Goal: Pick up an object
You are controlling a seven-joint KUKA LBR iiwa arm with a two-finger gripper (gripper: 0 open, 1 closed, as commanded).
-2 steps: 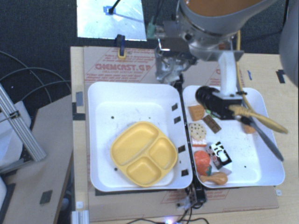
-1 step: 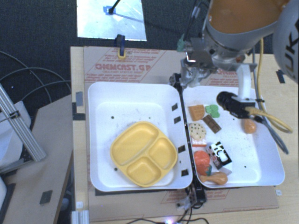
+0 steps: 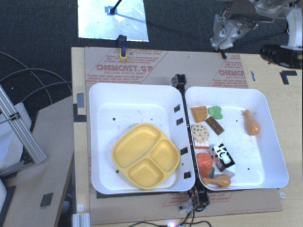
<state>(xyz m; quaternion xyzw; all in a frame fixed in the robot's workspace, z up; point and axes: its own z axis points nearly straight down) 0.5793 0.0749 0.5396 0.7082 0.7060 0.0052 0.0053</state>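
Grey metal fingers (image 3: 221,45) hanging above the counter's (image 3: 156,63) far edge, beyond the right white plastic bin (image 3: 272,141); open or closed, impossible to tell. Inside that bin, along its left wall: orange wedge (image 3: 199,113), green piece (image 3: 216,111), round speckled cookie (image 3: 200,133), red lump (image 3: 204,161). Orange drumstick-shaped toy (image 3: 251,123) near right wall. Yellow three-compartment plate (image 3: 145,155) in left bin (image 3: 102,126).

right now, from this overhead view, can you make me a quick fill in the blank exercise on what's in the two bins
1. The yellow divided plate lies in the ____ bin.
2. The yellow divided plate has ____ compartments.
3. The cookie lies in the right bin, close to its ____ wall.
4. The tool hangs above the bench beyond the ____ bin.

Missing words: left; three; left; right
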